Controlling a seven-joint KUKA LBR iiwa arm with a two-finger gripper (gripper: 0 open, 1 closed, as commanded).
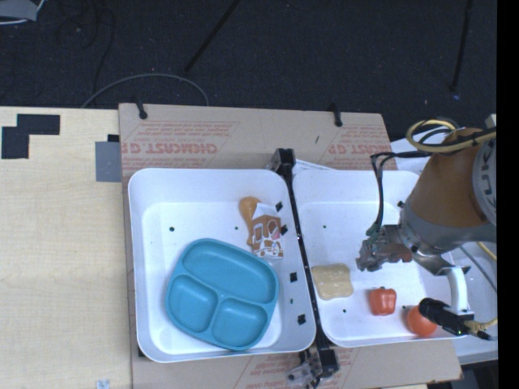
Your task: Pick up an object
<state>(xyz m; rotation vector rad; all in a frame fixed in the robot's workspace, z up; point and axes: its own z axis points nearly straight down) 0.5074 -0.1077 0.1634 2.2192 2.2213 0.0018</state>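
My gripper hangs over the right bin, near its middle right. Whether it is open or shut cannot be told from this angle. A pale beige slab lies just left of and below the gripper. A small red pepper-like object sits just below the gripper, close to the bin's front wall. A red-orange round object lies at the bin's front right corner, with a black part of the arm lying against its right side. Nothing is seen held.
The left bin holds a blue divided plate, an orange piece and a brown-and-white patterned packet near the divider. A black clamp rail runs between the bins. Cardboard lies beneath both.
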